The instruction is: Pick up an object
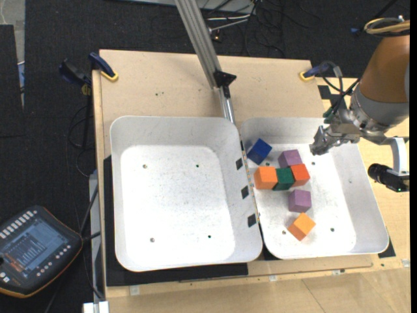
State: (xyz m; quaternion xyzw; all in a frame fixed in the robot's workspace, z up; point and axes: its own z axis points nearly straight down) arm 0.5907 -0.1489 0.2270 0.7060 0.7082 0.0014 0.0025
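Two bins sit side by side on the table (pixel 169 77): left bin (pixel 124 175) at frame centre-left, right bin (pixel 355 207) holding clustered blocks (pixel 285 178); a pendant (pixel 32 250) lies lower left.

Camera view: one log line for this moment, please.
pincer above right bin, holding nothing | blocks clustered: blue block, green block | pick pending

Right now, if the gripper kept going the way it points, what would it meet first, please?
The gripper points down and left, so probably the purple block, then the orange beside it; depth is unclear, so it might reach the bin floor first.
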